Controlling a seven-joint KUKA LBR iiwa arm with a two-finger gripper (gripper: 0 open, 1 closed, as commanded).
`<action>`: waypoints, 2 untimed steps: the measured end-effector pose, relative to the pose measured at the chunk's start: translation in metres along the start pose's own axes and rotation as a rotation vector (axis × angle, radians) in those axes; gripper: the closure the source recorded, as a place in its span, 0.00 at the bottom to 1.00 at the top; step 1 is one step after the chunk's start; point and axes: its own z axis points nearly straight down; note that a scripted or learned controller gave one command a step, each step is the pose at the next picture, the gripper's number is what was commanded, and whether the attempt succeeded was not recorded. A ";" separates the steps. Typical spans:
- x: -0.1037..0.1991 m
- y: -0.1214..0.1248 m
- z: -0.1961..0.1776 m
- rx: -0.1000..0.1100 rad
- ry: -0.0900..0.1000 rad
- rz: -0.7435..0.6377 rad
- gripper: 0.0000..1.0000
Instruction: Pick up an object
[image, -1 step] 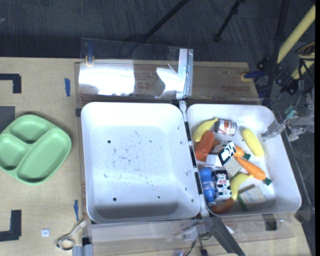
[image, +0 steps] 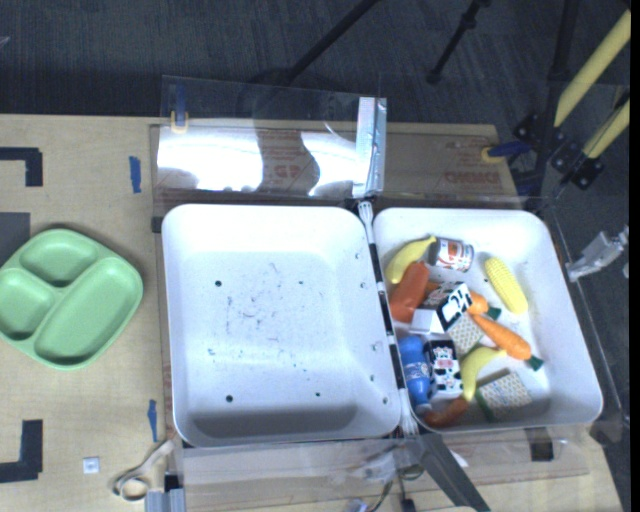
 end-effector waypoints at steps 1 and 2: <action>0.000 0.053 0.075 0.000 0.002 -0.321 0.00; -0.003 0.114 0.190 -0.003 0.000 -0.425 0.00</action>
